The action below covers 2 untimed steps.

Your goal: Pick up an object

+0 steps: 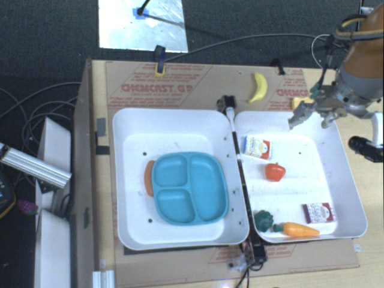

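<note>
Bench, two bins: my gripper point(312, 116) hangs spread and empty above right bin's point(336, 161) far edge; tomato point(275, 171), carrot point(298, 230) unpicked.

Plate point(191, 187) in left bin point(129, 131); carrot point(298, 229) in right bin point(345, 179).

Open floor mid right bin point(336, 155) between tomato point(275, 171) and red packet point(317, 212).

Banana point(258, 87): lying on the cardboard sheet point(180, 83) behind the right bin.
Foil sheet point(142, 17): lying on the dark floor beyond the bench.
Cables point(30, 107): trailing at the left.
</note>
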Each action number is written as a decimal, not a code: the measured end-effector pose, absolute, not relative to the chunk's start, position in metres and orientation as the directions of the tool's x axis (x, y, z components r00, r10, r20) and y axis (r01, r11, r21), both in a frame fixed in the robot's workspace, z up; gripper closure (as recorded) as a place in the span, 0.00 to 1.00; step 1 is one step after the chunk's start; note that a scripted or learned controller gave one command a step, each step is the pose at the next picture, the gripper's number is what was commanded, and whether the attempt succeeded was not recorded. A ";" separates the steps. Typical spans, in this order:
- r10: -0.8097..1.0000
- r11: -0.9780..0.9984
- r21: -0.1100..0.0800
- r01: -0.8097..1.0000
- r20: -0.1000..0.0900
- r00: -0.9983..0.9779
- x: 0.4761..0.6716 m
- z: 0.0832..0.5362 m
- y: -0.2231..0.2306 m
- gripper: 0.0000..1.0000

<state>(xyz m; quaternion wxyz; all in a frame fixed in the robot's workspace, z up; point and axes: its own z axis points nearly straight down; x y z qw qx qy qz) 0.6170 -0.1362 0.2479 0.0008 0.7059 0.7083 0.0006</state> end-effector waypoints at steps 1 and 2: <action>1.000 0.002 -0.003 1.000 0.001 -0.002 0.589 0.116 -0.116 0.00; 1.000 0.001 0.000 1.000 0.000 -0.001 0.563 0.085 -0.091 0.00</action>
